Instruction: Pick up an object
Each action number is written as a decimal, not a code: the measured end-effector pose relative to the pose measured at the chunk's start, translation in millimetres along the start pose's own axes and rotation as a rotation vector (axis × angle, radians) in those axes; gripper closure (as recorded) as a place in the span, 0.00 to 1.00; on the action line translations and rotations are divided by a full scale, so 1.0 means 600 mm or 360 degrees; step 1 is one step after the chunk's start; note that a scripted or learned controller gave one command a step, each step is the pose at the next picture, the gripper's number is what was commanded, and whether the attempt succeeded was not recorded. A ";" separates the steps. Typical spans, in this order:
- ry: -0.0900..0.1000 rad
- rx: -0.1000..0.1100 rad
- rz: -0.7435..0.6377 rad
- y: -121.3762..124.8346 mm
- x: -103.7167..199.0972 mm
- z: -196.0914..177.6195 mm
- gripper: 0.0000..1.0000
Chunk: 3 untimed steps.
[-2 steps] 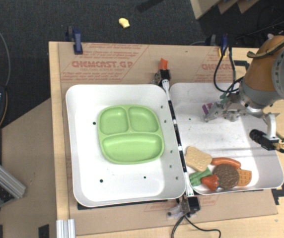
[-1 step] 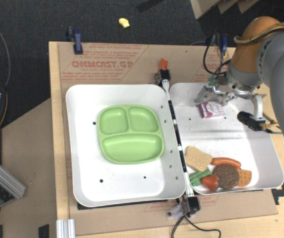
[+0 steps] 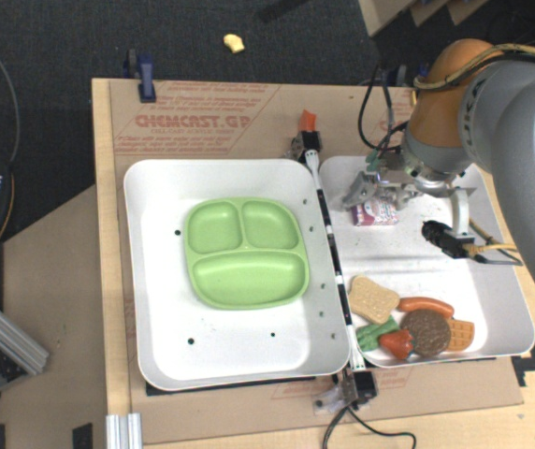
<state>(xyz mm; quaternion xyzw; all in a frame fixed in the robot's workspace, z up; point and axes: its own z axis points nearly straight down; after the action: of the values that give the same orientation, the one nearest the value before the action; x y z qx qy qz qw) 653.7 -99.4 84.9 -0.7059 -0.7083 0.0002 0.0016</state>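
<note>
Hand (image 3: 377,193) low in right bin's (image 3: 501,330) far corner, directly over small pink carton (image 3: 376,213). Carton's long axis roughly left-right. Grip state: cannot tell.

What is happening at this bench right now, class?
A grey robot arm reaches into the right bin, its gripper low over a small pink and white carton at the far end. Toy foods sit piled in the near corner. The left bin holds a green divided plate.

Pink-white carton (image 3: 376,213), right bin's far end
</note>
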 end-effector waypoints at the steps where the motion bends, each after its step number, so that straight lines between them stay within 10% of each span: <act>1: -0.0004 -0.0010 0.0003 0.022 0.002 0.000 0.00; 3: -0.0005 -0.0005 0.0005 0.021 0.008 0.000 0.00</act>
<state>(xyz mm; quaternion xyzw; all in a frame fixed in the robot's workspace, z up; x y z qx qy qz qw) 666.6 -94.6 85.0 -0.7071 -0.7071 0.0002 -0.0006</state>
